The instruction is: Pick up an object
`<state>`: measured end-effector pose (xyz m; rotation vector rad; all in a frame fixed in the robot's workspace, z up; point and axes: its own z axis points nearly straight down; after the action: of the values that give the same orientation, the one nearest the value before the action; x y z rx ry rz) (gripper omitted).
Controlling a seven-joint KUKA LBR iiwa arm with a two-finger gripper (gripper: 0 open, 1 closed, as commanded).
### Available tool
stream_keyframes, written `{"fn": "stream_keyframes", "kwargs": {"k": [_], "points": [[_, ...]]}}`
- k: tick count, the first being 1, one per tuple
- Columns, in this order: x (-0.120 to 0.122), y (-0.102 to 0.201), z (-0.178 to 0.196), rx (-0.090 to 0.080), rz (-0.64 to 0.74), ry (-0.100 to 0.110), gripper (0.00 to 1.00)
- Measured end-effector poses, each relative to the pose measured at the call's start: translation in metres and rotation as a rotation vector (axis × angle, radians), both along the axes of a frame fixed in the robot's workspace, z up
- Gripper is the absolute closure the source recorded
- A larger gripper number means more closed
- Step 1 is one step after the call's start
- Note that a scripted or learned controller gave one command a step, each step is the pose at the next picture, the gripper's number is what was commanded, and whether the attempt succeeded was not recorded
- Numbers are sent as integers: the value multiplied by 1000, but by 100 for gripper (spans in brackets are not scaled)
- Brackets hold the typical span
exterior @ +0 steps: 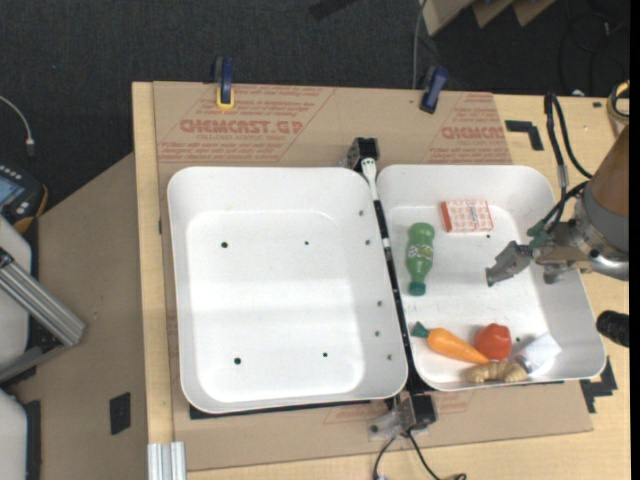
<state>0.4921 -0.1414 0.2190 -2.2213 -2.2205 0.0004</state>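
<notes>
The right bin [520,183] holds several objects. A small red and white box [466,216] lies near its back. A green bottle [419,256] lies along its left wall. At its front lie an orange carrot [450,344], a red round fruit [492,340] and a tan ginger root [497,372]. My gripper [526,266] hangs over the right half of this bin, right of the bottle and below the box. Its dark fingers [505,265] stand apart, open, with nothing between them.
The left bin [185,268] sits beside the right one, a black divider strip [385,258] between them. A white scrap [540,352] lies by the ginger. Blue clamps [224,83] hold the cardboard base at the back.
</notes>
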Motion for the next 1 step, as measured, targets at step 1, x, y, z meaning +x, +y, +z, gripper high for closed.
{"fn": "stream_keyframes", "kwargs": {"k": [1], "points": [[78, 11, 45, -3, 4, -11, 0]]}}
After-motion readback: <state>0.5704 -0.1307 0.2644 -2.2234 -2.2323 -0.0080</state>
